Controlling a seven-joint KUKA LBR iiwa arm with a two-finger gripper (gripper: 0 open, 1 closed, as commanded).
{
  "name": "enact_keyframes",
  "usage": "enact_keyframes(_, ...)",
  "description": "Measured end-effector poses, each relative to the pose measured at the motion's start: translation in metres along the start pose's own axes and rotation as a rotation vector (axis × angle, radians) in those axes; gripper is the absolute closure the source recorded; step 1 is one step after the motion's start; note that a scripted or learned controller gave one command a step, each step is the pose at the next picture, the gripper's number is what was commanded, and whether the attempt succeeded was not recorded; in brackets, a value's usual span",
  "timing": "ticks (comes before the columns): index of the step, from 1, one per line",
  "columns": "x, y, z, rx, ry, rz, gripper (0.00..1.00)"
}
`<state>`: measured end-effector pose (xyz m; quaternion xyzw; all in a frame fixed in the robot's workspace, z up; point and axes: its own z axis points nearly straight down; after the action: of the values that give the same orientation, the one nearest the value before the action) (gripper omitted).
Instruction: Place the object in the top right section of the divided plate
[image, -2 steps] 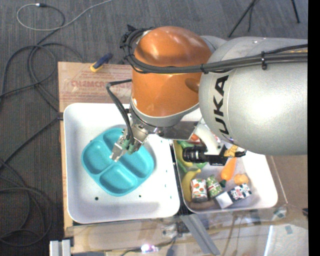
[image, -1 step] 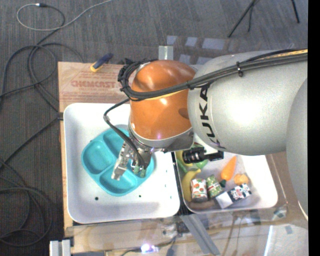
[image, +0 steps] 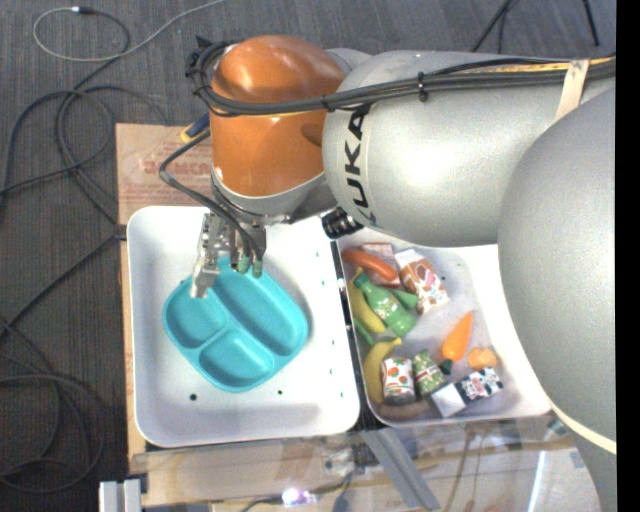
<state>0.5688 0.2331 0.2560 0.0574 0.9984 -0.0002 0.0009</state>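
A turquoise divided plate (image: 262, 318) with three sections lies in the left white bin (image: 150, 400). My gripper (image: 225, 272) hangs below the orange wrist band, over the plate's upper left rim. Its fingers (image: 204, 275) stand open, and I see nothing between them. The left finger's tip reaches down to the edge of the plate's left section. All three sections of the plate look bare. The toy foods lie in the right bin (image: 520, 395), apart from the gripper.
The right bin holds several toy foods: a sausage (image: 370, 263), a green bottle (image: 387, 303), a banana (image: 371, 358), an orange carrot (image: 457, 337) and small printed boxes (image: 398, 379). The big grey arm (image: 500, 150) covers the upper right. Cables trail on the floor at left.
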Motion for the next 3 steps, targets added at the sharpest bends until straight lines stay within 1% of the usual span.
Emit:
enact_keyframes(1,0.081,-0.009,0.091,0.001,0.004,-0.097,1.0)
enact_keyframes(2,0.082,-0.007,0.081,-0.003,0.005,-0.098,1.0)
enact_keyframes(3,-0.008,0.0,0.002,-0.001,-0.002,-0.232,1.0)
